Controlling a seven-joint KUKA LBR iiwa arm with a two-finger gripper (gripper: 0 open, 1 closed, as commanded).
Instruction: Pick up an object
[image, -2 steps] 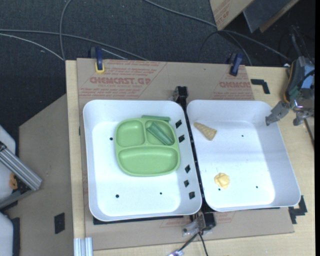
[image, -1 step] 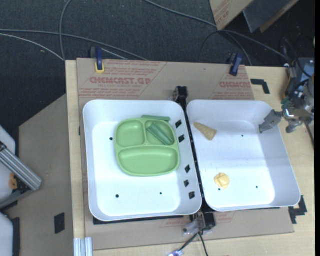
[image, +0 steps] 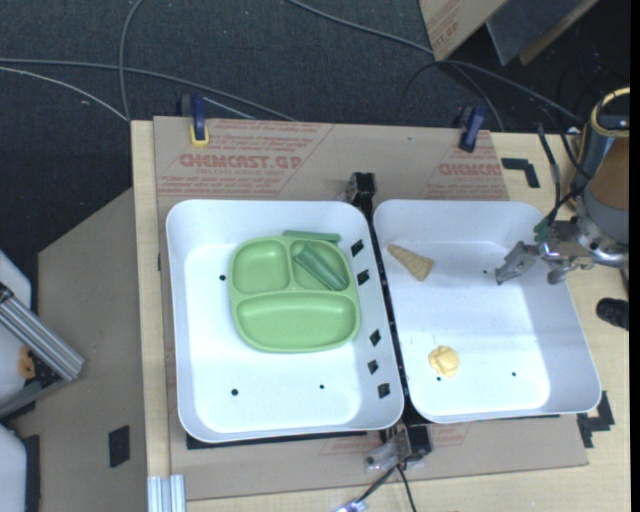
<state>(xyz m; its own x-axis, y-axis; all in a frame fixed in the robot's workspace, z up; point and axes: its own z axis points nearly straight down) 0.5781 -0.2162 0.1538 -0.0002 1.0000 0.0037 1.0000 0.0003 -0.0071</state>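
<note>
Landmark: right-hand shallow white plastic bin (image: 560, 385), one of two set edge to edge on the board-covered tabletop (image: 300, 155).

- Tan wedge-shaped food piece (image: 412, 261) — lies flat in the landmark bin's far-left part, near the divide between the bins. Nothing crowds it, so it looks open to a grasp from above.
- Small yellow lumpy object (image: 443, 361) — on the landmark bin's floor toward the near side, well apart from the wedge. Also a free candidate for the pick.
- Two-finger metal gripper (image: 512, 267) on the grey arm — reaches in over the landmark bin's far-right part, slanting down toward the floor. Fingers look slightly apart with nothing between them, though they are small here and this is hard to confirm. It sits nearer the wedge than the yellow lump; which one it aims for cannot be told.
- Left-hand shallow white plastic bin (image: 200, 390) — beside the landmark, carrying a green three-compartment plastic plate (image: 290, 320) with a darker green oblong piece (image: 322, 265) in its far-right compartment.

Task status, judged: nothing lifted yet.
</note>
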